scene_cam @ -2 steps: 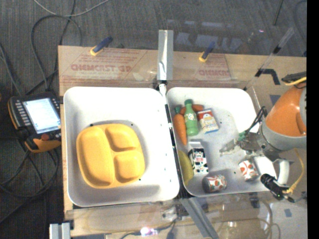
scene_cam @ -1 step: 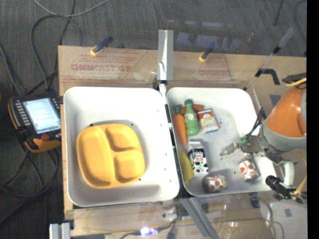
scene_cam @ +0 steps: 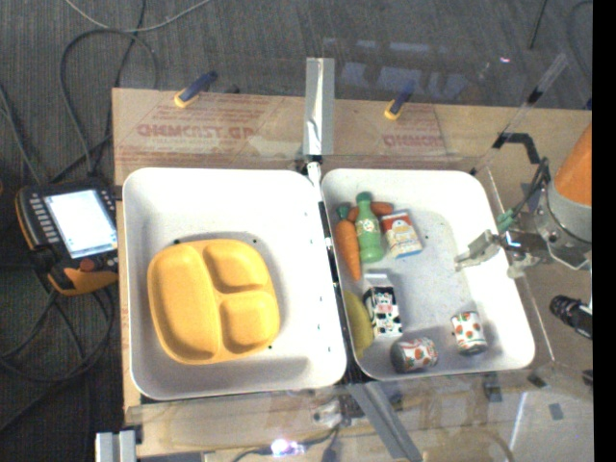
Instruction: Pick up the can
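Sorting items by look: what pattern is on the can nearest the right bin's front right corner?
Red blotches on white, on the can in the camera view.

Lab: teach pendant, floor cables

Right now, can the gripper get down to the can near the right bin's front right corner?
Probably yes. The can lies apart from its neighbours, nothing covers it, and the gripper hangs just above and behind it.

floor — dark grey carpet | cables trailing | bench — brown board
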